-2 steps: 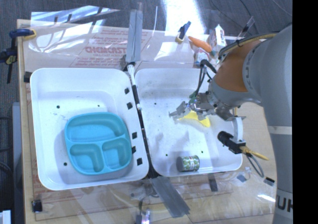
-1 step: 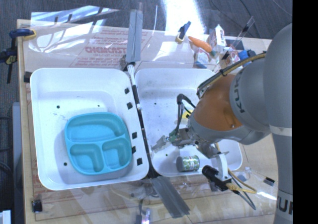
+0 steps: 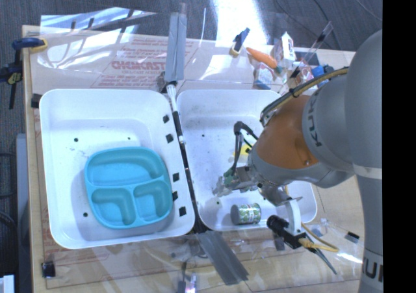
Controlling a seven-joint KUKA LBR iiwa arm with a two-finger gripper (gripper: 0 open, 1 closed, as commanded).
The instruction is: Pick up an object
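Left shallow white plastic bin [image 3: 62,123]: smooth, glossy, rounded corners, a few dark specks on its floor. It holds one light blue plastic divided tray [image 3: 128,188] with three compartments, rounded edges and a matte finish, lying flat toward the bin's near right corner.

Right shallow white plastic bin [image 3: 208,123]: same make, floor speckled with fine dark marks. It holds one small cylindrical can with a green label and metal ends [image 3: 246,214], lying on its side near the bin's near wall.

Grey metal arm with an orange band [image 3: 312,136]: reaches in over the right bin, its bulk covering much of that bin's right half. The two-finger gripper [image 3: 229,181] sits low in the bin, just up and left of the can and apart from it. Whether its jaws are apart or together cannot be told; nothing is seen between them.

Clear plastic sheeting with red print [image 3: 130,58]: creased and shiny, spread across the bench behind both bins.
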